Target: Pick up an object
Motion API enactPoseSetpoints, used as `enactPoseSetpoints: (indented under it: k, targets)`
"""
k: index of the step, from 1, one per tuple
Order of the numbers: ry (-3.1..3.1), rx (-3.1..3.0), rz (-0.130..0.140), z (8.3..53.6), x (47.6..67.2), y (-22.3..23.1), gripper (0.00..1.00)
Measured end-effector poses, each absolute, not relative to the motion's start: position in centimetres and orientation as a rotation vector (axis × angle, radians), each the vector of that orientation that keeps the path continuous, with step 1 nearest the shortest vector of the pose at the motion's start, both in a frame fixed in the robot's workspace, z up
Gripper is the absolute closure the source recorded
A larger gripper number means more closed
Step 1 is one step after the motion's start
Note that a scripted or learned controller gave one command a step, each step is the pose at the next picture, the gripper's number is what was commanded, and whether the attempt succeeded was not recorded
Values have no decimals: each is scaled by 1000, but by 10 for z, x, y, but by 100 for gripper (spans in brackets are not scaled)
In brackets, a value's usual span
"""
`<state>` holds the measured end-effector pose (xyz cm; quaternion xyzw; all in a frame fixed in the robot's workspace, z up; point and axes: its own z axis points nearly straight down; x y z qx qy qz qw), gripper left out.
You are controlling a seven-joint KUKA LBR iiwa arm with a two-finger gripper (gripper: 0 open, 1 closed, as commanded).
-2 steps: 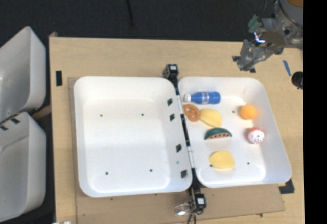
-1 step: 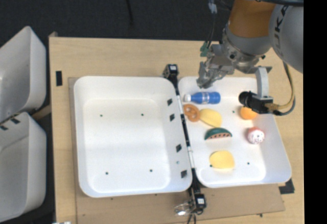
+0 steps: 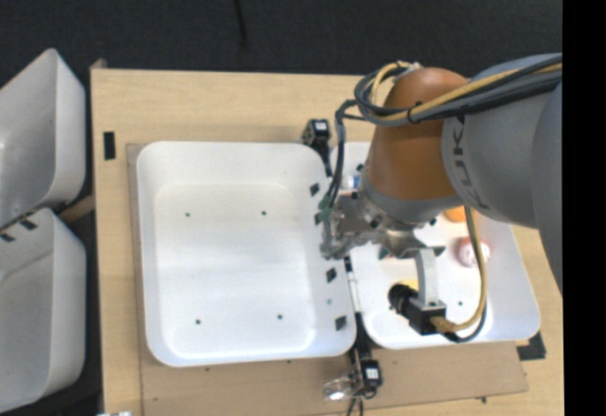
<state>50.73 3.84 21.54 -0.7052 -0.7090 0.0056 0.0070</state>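
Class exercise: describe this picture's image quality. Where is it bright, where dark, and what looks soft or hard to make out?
Camera view: the left bin is evenly lit and nearly washed out; the background above the bench is almost black; the arm looms large and slightly soft, shading the right bin; small orange and pink objects beside it are too blurred to identify.

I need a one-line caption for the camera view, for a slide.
KUKA arm reaching over the right bin, beside the left bin, with small objects near its wrist.

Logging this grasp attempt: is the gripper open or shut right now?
Cannot tell. The gripper hangs at the right bin's left edge, and the orange-banded wrist hides its fingers.
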Motion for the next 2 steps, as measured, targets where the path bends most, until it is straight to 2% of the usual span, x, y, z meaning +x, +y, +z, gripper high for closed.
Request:
enactPoseSetpoints:
  k: [1, 2]
  targets:
    - [-2239, -2198, -7, 232, 494, 195, 100]
    - [-2234, -2219, -30, 406, 530, 224, 100]
